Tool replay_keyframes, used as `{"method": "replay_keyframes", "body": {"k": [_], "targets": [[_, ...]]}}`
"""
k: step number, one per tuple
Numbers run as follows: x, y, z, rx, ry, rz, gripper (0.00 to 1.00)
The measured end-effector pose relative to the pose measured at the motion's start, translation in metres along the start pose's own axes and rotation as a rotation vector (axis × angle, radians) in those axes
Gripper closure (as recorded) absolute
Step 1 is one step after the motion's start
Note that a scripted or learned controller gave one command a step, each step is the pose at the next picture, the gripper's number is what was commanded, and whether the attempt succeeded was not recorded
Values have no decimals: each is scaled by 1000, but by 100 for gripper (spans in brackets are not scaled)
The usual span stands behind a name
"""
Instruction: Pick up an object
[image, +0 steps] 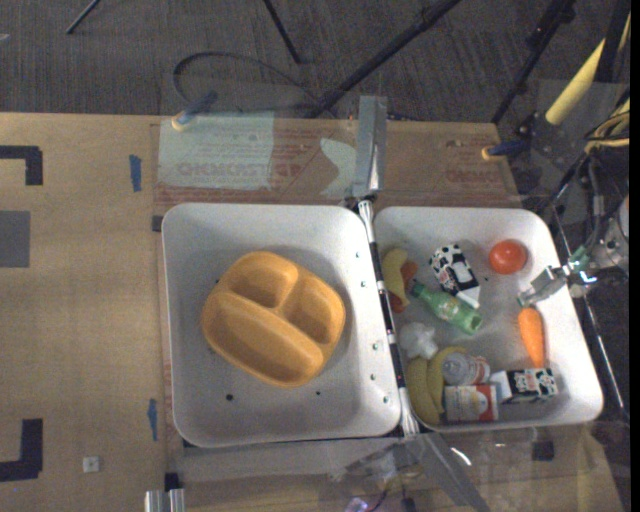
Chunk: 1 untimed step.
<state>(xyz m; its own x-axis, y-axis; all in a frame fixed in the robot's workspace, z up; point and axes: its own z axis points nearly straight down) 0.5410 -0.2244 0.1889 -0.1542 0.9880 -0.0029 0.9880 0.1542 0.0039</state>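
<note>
We judge the carrot (532, 336), lying lengthwise near the right wall of the right bin (585, 345), the likeliest pick: it looks like a light, stiff, smooth toy, best pinched across its thicker upper half. The gripper (545, 285) hangs just above its top end, and we cannot tell its opening. The left bin (190, 300) holds 1 orange divided plate (273, 317).

A: Room in the right bin (560, 236)?
B: Tight. Carrot (532, 335), green bottle (447, 306) and cartons (528, 382) crowd my tool (545, 287); a bare strip between bottle and carrot.
A: Left bin (200, 240)?
B: Orange tray (273, 317) fills the middle, edges free.
</note>
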Motion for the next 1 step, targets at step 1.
{"method": "replay_keyframes", "body": {"k": [1], "targets": [[1,22,65,-3,4,-61,0]]}}
